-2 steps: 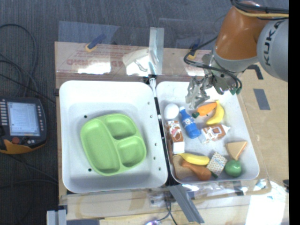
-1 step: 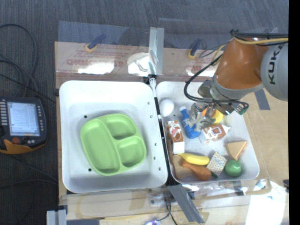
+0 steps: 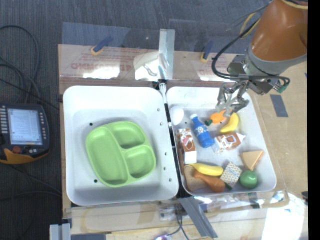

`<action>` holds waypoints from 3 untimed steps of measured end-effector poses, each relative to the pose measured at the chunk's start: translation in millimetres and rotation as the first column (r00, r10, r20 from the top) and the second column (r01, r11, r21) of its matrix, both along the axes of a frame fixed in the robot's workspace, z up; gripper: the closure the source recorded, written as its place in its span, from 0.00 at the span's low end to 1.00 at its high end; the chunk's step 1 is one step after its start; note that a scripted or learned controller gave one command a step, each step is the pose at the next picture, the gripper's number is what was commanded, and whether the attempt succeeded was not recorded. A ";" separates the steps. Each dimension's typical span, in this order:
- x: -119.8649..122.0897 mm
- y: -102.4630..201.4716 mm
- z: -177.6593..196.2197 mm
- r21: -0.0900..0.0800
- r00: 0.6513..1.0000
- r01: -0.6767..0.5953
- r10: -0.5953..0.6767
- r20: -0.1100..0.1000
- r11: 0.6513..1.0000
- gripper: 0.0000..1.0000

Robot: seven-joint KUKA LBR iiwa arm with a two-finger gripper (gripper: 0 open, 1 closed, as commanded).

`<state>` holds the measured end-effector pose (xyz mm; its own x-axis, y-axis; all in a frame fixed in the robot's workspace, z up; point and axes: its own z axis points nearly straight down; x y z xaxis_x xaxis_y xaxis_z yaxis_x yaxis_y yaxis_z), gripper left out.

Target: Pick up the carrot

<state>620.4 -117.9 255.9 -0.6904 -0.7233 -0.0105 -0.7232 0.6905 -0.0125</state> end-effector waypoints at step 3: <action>-16.7 -52.0 68.8 0.004 0.598 -0.802 0.802 -0.011 0.598 1.00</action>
<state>603.7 -169.9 324.6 0.1673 -0.9859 -0.0056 -0.9859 -0.1673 -0.0019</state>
